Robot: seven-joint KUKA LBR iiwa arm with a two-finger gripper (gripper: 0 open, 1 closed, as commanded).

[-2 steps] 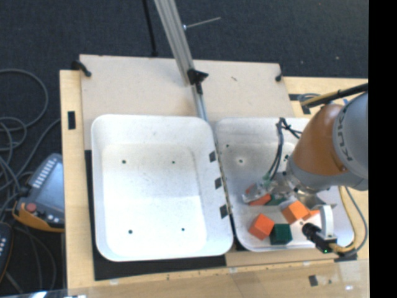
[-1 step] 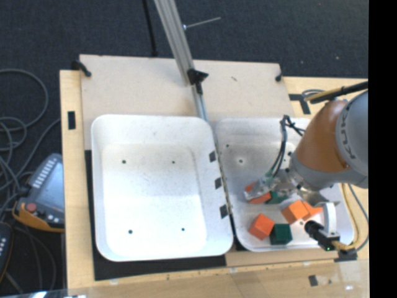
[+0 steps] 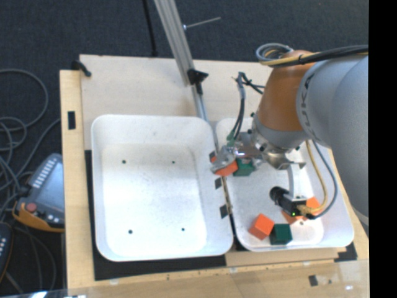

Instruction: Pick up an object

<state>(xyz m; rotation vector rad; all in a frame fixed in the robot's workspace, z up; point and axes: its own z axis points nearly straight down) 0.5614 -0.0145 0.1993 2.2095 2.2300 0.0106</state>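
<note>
Gripper [image 3: 231, 160] sits mid-frame over the right bin's [image 3: 332, 231] left rim, an orange block [image 3: 226, 168] and green block [image 3: 243, 169] right at it. Whether anything's clamped, I cannot tell. Wooden table [image 3: 130, 82], dark carpet around.

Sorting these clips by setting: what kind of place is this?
Likely a robotics lab test bench: a grey arm with an orange band reaches over two shallow white plastic bins, small orange and green blocks lie in one, and loose cables trail on dark carpet.

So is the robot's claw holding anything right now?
Gripper: cannot be told; it is low at the right bin's left edge, by an orange piece.
</note>
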